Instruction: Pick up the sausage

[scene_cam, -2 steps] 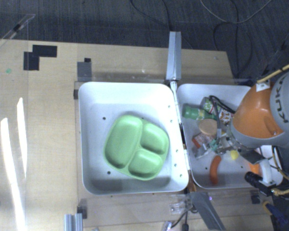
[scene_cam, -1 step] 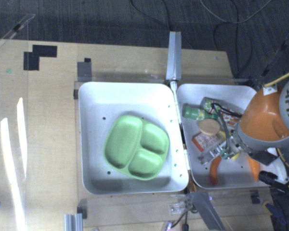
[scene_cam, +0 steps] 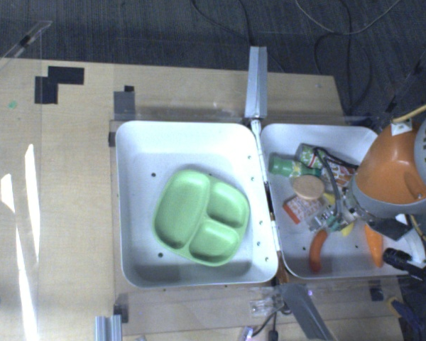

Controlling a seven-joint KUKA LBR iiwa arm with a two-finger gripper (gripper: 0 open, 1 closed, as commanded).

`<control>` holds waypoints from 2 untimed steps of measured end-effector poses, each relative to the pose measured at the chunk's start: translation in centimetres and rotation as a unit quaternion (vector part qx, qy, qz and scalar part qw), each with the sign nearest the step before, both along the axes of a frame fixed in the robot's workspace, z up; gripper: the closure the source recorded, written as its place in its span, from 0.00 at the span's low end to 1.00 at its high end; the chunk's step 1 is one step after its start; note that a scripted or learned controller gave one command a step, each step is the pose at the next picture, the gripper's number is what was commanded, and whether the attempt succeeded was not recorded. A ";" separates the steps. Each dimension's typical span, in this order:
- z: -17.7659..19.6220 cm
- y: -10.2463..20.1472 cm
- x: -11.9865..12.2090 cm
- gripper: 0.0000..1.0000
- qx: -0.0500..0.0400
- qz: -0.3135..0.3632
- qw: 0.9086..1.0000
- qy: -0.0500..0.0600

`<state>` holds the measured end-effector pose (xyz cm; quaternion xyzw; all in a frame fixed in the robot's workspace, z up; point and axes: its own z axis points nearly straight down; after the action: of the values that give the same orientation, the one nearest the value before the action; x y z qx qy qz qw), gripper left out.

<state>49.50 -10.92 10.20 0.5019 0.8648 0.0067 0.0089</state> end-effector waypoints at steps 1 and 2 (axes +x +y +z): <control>0.0 0.0 0.0 0.00 0.000 0.000 1.000 0.000; -1.1 0.4 -0.2 0.00 -0.005 0.148 0.989 0.001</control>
<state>49.32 -10.49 9.06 0.3687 0.9295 0.0030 0.0094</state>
